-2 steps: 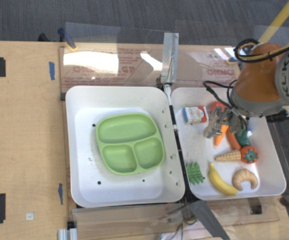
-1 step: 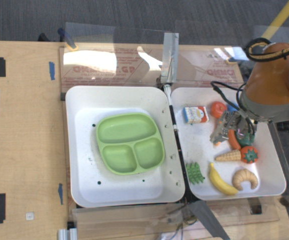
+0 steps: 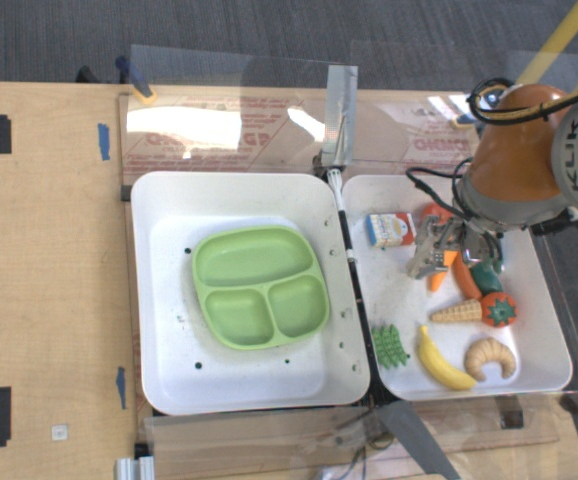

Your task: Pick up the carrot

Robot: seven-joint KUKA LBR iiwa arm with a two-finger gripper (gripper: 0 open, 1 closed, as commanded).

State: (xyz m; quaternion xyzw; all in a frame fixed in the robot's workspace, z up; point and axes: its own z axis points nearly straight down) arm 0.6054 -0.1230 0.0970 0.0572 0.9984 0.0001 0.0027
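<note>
Reaching in from the right of the frame: grey arm [image 3: 559, 158] with orange band [image 3: 514, 153], partial lettering "KU" reading on its casing. Hovering over the upper part of the right bin [image 3: 549, 368]: gripper [image 3: 437, 258], fingers' state impossible to tell. Lying just beside the gripper, lower right of it: carrot [image 3: 466, 278], touching the tomato [image 3: 500, 309] area. Sitting nearby: milk carton [image 3: 389, 229], label unreadable; ice cream cone [image 3: 456, 313]; banana [image 3: 440, 360]; croissant [image 3: 492, 356]; green sprig [image 3: 390, 346]. Resting in the left bin [image 3: 159, 268]: green divided plate [image 3: 259, 286]. Carrying both bins: tabletop [image 3: 39, 268].
</note>
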